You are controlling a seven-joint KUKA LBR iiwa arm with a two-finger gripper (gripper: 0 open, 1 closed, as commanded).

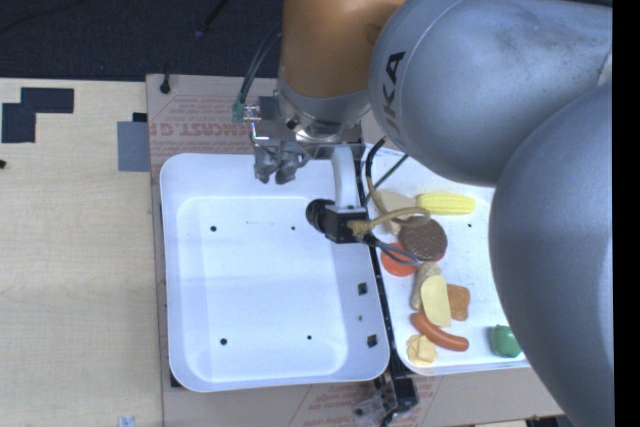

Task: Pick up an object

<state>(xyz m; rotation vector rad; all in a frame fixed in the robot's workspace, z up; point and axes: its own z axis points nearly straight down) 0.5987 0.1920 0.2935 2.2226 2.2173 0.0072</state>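
Camera view, looking down at a slant. Gripper (278, 165) hangs at the far rim of the left bin (176, 265), just over its white wall. Nothing is seen in its grasp, and whether the claw is open or shut cannot be told from this angle. The left bin's floor shows white with a few small dark dots.

Things to pick all lie in the right bin (465, 365) (toy food, by the look):
- yellow corn cob (445, 205) at the far side
- brown disc (424, 240) just nearer than the cob
- red-orange piece (398, 262) beside the disc
- pale yellow block (435, 300) touching a tan chunk (459, 301)
- red sausage (440, 333) toward the front
- green piece (505, 342) close by the arm (480, 75)

Progress, as a judgement: nothing lifted yet. The gripper stands apart from the pile and over the other bin. Reach, descent, closing and lift all remain.

Writing: dark letters on the grey arm, foreshortened, probably the maker's name; not legible in full. Red print on the cardboard (200, 113) under the bins runs upside down and is too small to read with confidence.
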